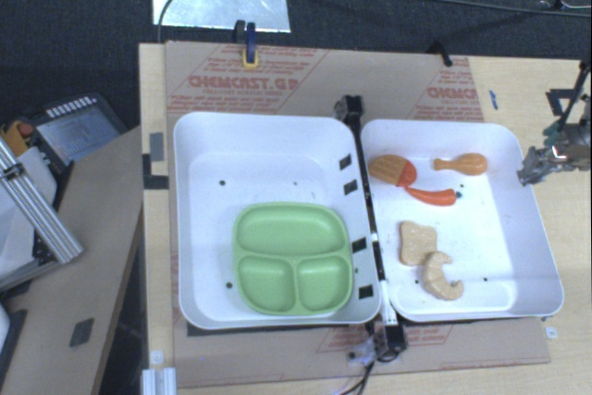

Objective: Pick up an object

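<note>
A tan worktop (111,199) on dark carpet carries two white bins; the right bin (518,227) holds toy foods, among them a drumstick (461,164). At the right edge, the gripper (541,160) hovers; its fingers' spread is unclear.

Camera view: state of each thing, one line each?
Green plate: upright in left bin, nothing on it.
Drumstick: lying flat in right bin.
Red chili: flat, beside orange piece.
Bread slice: flat, touching croissant.
End effector: outside right bin's rim, holding nothing visible.
</note>
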`<state>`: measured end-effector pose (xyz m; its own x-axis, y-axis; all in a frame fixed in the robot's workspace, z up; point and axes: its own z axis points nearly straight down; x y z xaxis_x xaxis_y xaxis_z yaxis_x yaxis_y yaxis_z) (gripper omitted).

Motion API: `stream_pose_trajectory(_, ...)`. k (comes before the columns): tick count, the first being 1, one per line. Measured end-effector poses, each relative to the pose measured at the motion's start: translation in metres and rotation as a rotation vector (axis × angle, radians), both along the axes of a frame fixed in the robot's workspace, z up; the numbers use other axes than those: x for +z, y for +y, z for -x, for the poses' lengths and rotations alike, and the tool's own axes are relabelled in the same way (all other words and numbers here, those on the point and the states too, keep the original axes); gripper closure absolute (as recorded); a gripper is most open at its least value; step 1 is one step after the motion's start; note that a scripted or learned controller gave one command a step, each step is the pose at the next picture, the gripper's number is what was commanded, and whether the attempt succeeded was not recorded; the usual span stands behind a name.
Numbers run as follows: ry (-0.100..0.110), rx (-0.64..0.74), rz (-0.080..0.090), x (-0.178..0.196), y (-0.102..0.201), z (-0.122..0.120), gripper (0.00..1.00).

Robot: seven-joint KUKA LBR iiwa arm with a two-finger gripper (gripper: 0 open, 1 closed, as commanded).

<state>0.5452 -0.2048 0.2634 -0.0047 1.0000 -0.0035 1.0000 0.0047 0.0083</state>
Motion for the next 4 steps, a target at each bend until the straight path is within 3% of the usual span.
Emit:
stream_pose_trajectory(2,0.006,0.004,-0.005,-0.013,0.09,-0.025,1.0)
stream_pose_trajectory(3,0.008,0.004,-0.005,-0.018,0.142,-0.021,1.0)
stream_pose_trajectory(4,0.006,0.005,-0.005,-0.027,0.197,-0.039,1.0)
